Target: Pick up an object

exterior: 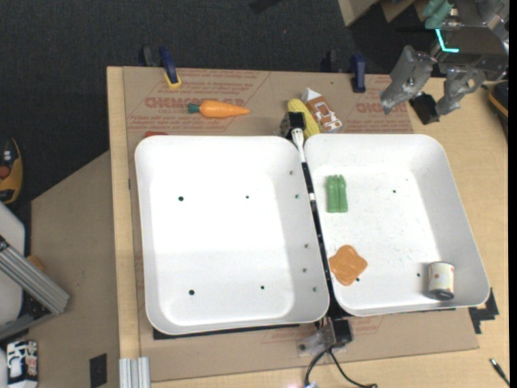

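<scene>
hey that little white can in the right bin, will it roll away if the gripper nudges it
Probably. The white can looks cylindrical and seems to lie on its side, so a nudge could roll it. It sits near the right bin corner wall, which may stop it. It looks small, likely light.

We see two bins side by side on the bench [121, 217], the right bin [452, 208] holding a ridged block [337, 194] far-left, a flat piece [348, 264] near-left and a small cylinder [440, 280] near-right, while a carrot [220, 110] lies behind the left bin [218, 297].

Green block [337, 194], orange carrot [220, 110]
</scene>
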Action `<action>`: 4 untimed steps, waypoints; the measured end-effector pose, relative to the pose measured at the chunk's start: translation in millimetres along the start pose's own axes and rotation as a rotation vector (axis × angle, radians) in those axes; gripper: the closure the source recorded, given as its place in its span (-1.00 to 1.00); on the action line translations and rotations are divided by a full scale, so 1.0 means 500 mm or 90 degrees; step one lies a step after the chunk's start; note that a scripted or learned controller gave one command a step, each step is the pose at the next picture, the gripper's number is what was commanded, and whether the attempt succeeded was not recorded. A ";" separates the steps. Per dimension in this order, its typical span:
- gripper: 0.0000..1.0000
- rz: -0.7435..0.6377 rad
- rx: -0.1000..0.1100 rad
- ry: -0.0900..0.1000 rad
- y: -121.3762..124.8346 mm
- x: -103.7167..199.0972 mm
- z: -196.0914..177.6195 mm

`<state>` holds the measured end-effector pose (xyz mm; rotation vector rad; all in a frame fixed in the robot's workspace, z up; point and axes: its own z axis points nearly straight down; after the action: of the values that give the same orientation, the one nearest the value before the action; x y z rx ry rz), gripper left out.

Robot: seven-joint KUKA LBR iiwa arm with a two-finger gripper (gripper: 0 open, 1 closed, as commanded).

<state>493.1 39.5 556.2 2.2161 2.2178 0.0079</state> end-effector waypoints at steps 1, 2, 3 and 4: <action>1.00 0.000 -0.003 0.000 0.001 0.001 -0.022; -1.00 0.000 -0.002 0.000 0.001 0.001 -0.021; 1.00 0.000 -0.006 0.000 0.003 0.001 -0.043; -1.00 0.000 -0.005 0.000 0.003 0.001 -0.042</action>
<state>494.3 40.2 577.2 2.2114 2.2146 0.0156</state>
